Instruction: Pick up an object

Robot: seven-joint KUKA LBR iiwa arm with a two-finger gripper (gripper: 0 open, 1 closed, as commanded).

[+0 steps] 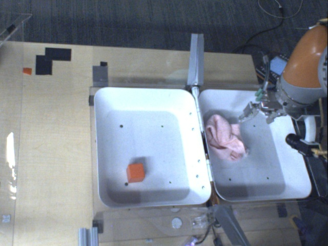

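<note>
A pink cloth (224,136) lies crumpled by the left wall of the right bin (292,188). An orange block (136,172) sits near the front of the left bin (110,106). The gripper (264,108) hangs over the right bin's back edge, holding nothing; how wide it is, I cannot tell. The arm (306,65) leans in from the right. It looks like the reaching step; next it should go down onto the cloth.

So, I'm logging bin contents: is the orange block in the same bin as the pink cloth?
No, the orange block lies in the left bin, the pink cloth in the right bin.

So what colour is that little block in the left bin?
Orange: the block shows clearly in the camera view.
</note>
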